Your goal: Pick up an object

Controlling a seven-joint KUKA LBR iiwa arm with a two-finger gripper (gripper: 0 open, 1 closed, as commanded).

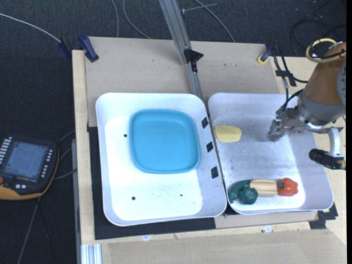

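Note:
In the right bin (258,158) a pale yellow lump (227,133) lies near the left wall. Along the front wall lie a dark green object (243,194), a tan roll-shaped piece (264,187) and a red object (287,187), touching in a row. My gripper (276,132) hangs over the bin's upper right part, about a hand's width right of the yellow lump. Nothing shows between its fingers.
The left bin (113,147) holds a square blue plate (164,141). A metal pole (179,23) slants in from the top toward the gap between the bins. A handheld control pendant (25,166) lies off the bench at the left. Cables run across the dark floor behind.

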